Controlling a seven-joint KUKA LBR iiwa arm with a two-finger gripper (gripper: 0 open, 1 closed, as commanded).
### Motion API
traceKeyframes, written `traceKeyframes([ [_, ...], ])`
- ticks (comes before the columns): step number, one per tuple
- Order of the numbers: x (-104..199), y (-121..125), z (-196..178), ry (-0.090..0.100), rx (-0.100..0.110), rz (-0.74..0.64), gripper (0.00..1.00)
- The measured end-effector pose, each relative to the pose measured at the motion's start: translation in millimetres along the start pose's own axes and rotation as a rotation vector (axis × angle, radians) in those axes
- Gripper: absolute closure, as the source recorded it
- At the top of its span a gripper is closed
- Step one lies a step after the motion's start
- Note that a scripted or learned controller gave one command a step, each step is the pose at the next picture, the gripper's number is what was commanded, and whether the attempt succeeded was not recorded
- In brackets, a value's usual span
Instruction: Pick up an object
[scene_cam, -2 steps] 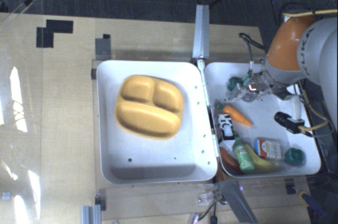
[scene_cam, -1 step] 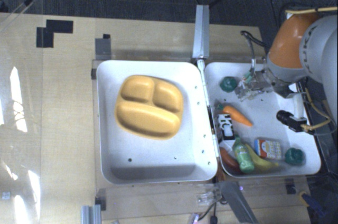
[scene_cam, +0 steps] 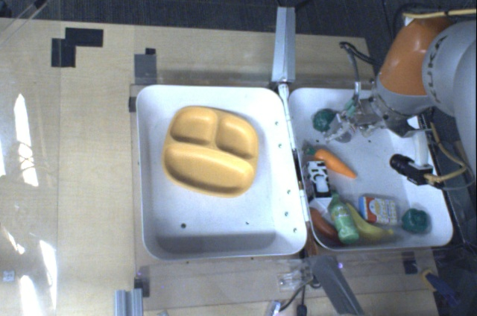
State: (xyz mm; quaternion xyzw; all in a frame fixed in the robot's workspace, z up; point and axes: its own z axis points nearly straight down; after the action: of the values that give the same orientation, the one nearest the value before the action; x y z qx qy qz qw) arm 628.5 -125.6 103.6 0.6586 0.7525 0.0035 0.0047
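Note:
My gripper (scene_cam: 347,122) hangs low over the far part of the right bin (scene_cam: 440,232). Just left of it lies a dark green round object (scene_cam: 324,118). An orange carrot (scene_cam: 335,164) lies a little nearer than the gripper, pointing right. Along the bin's near side are a green bottle (scene_cam: 343,222), a yellow banana (scene_cam: 367,226), a small juice carton (scene_cam: 379,209) and a teal round object (scene_cam: 415,220). A black-and-white item (scene_cam: 318,177) rests against the left wall, with something red (scene_cam: 320,220) beneath the bottle. I see nothing held by the gripper.
The left bin (scene_cam: 156,232) holds a large yellow compartment tray (scene_cam: 212,149) in its far half. A metal post (scene_cam: 285,46) stands behind the divider between the bins. The arm's orange band (scene_cam: 408,57) looms over the right bin's far corner.

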Motion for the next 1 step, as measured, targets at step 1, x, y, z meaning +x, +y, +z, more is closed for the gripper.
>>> traceKeyframes([
  [1, -41.8, 37.1, 16.9, 0.0, 0.004, 0.013, 0.0],
])
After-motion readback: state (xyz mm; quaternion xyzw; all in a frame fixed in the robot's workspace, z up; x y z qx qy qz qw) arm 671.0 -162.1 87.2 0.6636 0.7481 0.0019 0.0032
